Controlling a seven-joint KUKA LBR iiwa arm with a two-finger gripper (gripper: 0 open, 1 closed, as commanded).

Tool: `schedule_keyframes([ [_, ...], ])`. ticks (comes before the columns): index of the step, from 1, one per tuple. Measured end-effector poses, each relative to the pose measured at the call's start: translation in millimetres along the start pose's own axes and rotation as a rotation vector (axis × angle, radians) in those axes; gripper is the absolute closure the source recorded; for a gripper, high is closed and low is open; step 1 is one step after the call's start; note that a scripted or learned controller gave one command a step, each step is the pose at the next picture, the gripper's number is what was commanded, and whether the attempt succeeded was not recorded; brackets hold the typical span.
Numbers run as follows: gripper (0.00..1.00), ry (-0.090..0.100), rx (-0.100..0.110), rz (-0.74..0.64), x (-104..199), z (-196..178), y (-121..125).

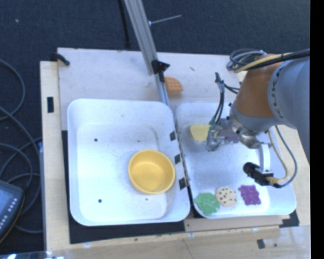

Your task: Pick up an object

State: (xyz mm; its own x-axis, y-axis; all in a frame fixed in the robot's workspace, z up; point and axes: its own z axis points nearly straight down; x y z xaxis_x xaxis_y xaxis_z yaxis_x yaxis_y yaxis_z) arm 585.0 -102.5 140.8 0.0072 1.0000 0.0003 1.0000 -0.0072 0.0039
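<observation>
In the right bin [227,166], a pale yellow block [198,132] lies near the back left corner. My gripper [214,140] hangs low over the bin, right against the block's right edge; the wrist hides the point where they meet. Along the bin's front edge sit a green round piece [206,203], a cookie with dark chips [225,196] and a purple piece [250,194], all well in front of the gripper. A yellow bowl [151,171] rests upright in the left bin [97,144].
A slanted metal post [143,34] stands behind the divide between the bins. An orange object [173,85] lies on the bench beside its base. Cables loop off the arm's wrist [275,171] over the right bin's right side.
</observation>
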Motion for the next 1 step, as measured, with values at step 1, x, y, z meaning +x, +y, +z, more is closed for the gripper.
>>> schedule_keyframes([
  [1, 1.0, -0.001, -0.002, -0.003, 0.5, -46.4, -4.9],
])
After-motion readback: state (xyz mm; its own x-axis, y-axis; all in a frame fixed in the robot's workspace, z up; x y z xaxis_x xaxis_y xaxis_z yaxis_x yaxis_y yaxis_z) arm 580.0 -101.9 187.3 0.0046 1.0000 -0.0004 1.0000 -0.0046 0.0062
